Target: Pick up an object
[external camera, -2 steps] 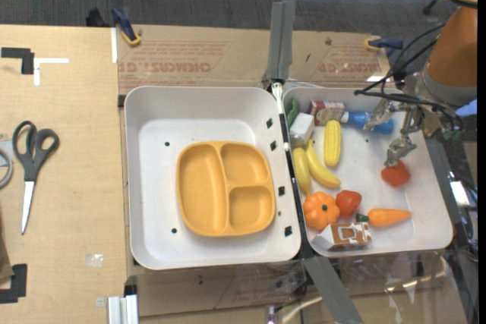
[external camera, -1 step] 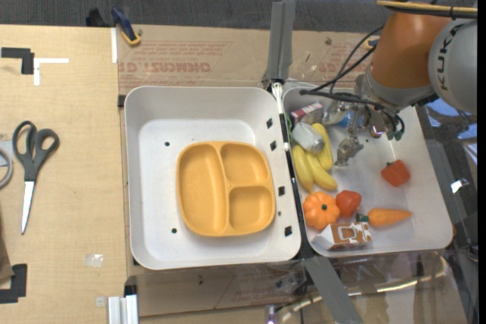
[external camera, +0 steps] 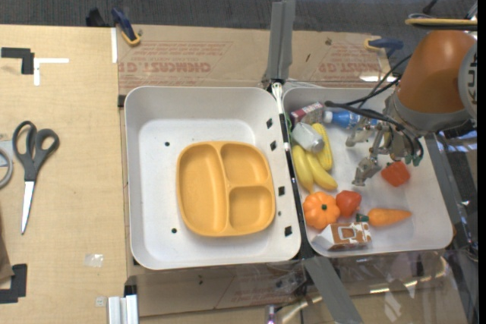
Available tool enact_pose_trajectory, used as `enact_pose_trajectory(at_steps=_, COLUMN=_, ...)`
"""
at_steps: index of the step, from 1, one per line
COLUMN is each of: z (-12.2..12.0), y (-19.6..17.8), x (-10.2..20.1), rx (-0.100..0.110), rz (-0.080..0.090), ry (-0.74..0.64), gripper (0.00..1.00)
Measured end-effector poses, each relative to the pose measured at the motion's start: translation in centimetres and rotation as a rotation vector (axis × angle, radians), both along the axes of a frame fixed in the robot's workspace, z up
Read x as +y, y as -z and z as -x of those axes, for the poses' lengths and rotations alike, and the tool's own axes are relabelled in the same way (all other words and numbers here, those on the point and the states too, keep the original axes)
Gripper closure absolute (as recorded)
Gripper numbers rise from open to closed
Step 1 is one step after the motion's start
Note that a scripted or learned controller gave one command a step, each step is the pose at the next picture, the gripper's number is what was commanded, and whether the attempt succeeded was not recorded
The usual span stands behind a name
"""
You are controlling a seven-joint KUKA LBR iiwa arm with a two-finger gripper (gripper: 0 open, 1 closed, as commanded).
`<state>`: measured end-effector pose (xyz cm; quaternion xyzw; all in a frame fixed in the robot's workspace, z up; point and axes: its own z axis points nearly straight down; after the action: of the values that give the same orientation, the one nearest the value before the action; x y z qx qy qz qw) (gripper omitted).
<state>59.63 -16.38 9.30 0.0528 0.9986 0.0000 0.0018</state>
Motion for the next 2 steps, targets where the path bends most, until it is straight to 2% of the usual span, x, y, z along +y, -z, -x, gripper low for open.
enact_pose_trajectory(at_steps=1, z=-0.2, y=-1.1, x=0.1, rx=-0.005, rz=0.001, ry=-0.002, gripper=1.0)
enact_pose_trajectory(at_steps=2, z=-2.9, y=-20.7, x=-5.9, rx=-0.004, rz=0.002, ry=0.052, gripper=1.0)
